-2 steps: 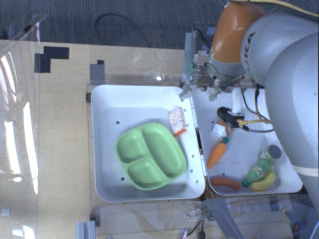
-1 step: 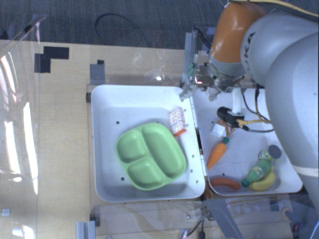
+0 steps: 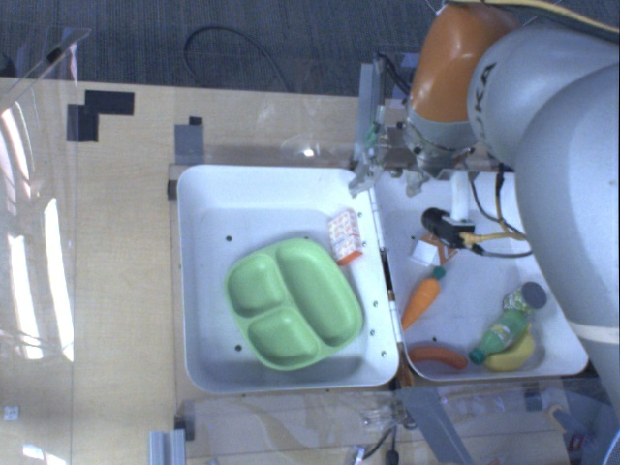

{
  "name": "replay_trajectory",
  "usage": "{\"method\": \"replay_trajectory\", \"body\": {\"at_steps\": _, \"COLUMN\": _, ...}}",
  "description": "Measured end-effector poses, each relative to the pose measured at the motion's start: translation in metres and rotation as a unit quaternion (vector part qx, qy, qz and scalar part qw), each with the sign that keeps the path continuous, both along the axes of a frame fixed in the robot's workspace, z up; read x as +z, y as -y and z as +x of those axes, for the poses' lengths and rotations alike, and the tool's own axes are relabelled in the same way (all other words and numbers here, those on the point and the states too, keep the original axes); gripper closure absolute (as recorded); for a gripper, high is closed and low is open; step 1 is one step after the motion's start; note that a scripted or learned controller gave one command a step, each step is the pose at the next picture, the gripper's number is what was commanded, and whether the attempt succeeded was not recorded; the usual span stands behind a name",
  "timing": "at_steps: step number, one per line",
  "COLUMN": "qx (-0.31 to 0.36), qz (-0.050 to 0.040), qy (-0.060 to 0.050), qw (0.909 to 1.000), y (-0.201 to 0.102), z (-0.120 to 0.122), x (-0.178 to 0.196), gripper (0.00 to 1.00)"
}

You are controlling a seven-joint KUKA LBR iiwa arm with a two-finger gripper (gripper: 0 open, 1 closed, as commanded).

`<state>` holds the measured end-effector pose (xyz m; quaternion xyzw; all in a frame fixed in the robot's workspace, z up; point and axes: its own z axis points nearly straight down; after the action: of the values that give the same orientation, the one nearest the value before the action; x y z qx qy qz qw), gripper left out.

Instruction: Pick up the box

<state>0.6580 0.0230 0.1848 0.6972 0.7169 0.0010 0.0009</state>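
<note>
Above the pale bench [image 3: 107,289], my gripper [image 3: 376,170] hangs over the left bin's [image 3: 199,260] upper-right corner; wide or narrow, I cannot tell. The box [image 3: 343,235] lies just below it and slightly left, by that bin's right wall, long axis nearly vertical in frame.

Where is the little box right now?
In the camera view, the box lies in the left bin, close to its right wall, just beside the upper right edge of the green divided plate.
</note>
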Motion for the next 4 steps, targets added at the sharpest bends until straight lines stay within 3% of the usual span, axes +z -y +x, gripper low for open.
{"method": "replay_trajectory", "body": {"at_steps": 4, "qx": 0.000, "qz": 0.0000, "qy": 0.000, "qw": 1.0000, "y": 0.0000, "z": 0.0000, "x": 0.0000, "gripper": 0.00}}
